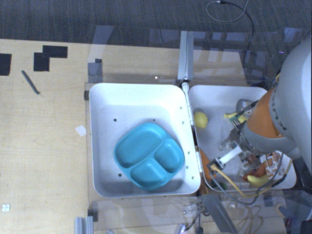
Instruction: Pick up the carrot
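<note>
Position check: finding the tool [247,164] hanging low over the near right part of the right bin [214,94], beneath the grey arm [297,82] and its orange band [261,122]. Not managing to tell open from closed through the clutter of cables and wrist hardware there; recording no grip on anything.

Placing the carrot [204,159] against the left wall of the right bin, toward the near left corner, well apart from the tool. Reading it from an orange piece partly hidden by the rim, so treating the identification as probable only. Noting a yellow-green lemon [200,119] farther along the same wall, and a yellow banana-like piece [256,180] beside a reddish piece [260,169] close under the tool. Logging a blue divided plate [148,155] in the left bin [97,130], not concerned.

Judging the step in hand to be the approach. Recommending the following:
- Rising clear of the pieces under the tool before travelling left.
- Centring over the visible middle of the carrot, closing across its narrow width, not along its length.
- Allowing for the wall: descending slightly inboard, avoiding a strike on the rim.
- Keeping the loose cable off the lemon.
- Proving the hold with a short lift before raising fully.
</note>
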`<action>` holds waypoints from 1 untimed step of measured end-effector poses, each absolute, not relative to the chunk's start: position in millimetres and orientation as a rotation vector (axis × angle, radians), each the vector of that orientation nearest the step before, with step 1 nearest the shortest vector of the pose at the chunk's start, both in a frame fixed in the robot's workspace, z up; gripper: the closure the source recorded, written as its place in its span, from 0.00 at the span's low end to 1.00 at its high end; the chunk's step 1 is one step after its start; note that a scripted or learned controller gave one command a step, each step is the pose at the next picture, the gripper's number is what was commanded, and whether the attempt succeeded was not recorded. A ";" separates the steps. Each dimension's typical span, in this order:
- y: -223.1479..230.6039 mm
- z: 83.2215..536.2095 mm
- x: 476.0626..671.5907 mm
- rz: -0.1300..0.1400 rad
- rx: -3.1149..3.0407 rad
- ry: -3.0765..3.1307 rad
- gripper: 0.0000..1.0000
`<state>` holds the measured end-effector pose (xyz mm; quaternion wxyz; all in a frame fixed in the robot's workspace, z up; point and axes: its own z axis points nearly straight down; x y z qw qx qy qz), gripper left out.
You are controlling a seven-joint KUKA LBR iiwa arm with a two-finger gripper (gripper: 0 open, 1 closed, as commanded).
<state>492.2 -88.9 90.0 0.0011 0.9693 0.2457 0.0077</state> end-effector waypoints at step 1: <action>-88.2 101.9 495.2 0.034 3.037 0.784 1.00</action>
